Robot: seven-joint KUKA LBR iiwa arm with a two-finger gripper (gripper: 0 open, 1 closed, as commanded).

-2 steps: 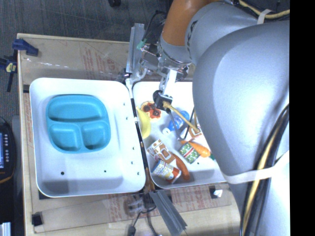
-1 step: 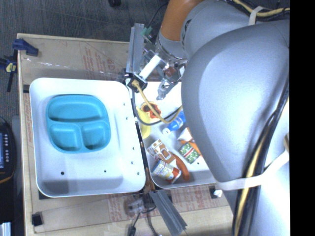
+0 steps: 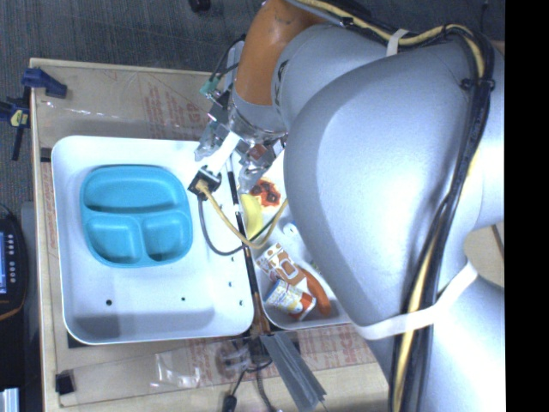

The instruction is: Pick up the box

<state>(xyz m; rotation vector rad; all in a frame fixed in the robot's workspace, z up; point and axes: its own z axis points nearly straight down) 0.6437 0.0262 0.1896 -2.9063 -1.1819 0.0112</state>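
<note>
Looming closest to the lens, the grey KUKA arm (image 3: 386, 170) with its orange band (image 3: 262, 45) covers most of the right-hand white plastic bin (image 3: 287, 316), reaching down toward the wall between the two bins. Its two-finger gripper (image 3: 244, 157) hangs low over the top end of that bin, just above a crumpled yellow packet (image 3: 251, 209); how far it is open cannot be told, nor whether it has anything. Lower in the same bin lies a small printed white-and-brown carton box (image 3: 283, 273) beside an orange piece (image 3: 319, 294), well apart from the gripper. A turquoise three-compartment plastic tray (image 3: 133, 213) sits in the left-hand white bin (image 3: 129, 316).
</note>
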